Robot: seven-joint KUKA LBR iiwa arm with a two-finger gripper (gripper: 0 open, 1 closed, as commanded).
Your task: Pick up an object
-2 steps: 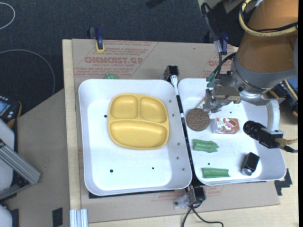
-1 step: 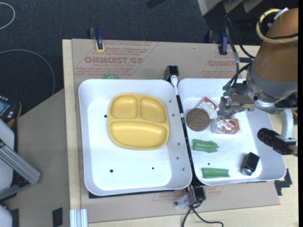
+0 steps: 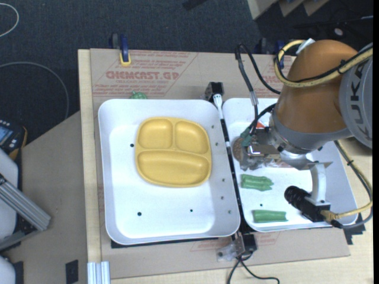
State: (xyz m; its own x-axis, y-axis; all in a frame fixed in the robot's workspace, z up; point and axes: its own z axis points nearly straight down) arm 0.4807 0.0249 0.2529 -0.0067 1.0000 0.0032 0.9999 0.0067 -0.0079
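2 bins (image 3: 112, 158), 1 yellow plate (image 3: 173, 151), 2 green pieces (image 3: 256, 183)

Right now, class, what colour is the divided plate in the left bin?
Yellow: the divided plate shows best in the camera view.

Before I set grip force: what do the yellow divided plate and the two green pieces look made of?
Yellow divided plate: likely molded plastic, smooth and slightly glossy, with soft highlights on its rounded ridges. Upper green piece and lower green piece: possibly plastic or rubber toy food, matte and evenly coloured; too small to be sure.
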